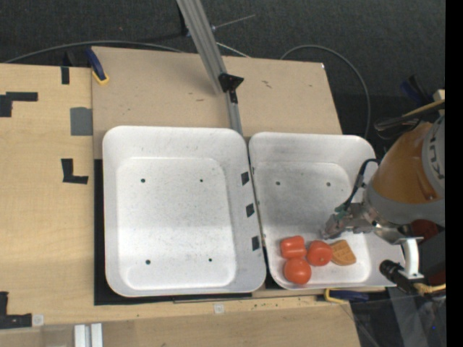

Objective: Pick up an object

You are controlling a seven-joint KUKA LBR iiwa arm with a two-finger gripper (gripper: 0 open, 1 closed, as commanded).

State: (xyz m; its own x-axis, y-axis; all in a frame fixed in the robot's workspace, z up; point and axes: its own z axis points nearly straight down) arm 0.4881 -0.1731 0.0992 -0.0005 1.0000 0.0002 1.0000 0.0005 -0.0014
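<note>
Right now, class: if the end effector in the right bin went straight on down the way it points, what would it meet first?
Probably the tan food piece just below the end effector, with the red tomatoes close beside it. Depth is unclear from this slanted view, so it might meet the right bin floor instead.

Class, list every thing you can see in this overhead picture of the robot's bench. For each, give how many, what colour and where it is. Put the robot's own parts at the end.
bins: 2, white, side by side on the bench.
round objects: 3, red-orange, clustered at the near edge of the right bin.
flat piece: 1, tan-orange, just right of the round objects, same bin.
clips: 3, black, along the seam between the bins.
board: 1, brown, under the bins.
metal bar: 1, grey, slanting in from the top.
tape marks: several, black, on the wooden bench at left.
cable: 1, black, looping at upper right.
arm: 1, grey with orange band, at right.
gripper: 1, dark, low over the right bin, just above the flat piece.
</note>
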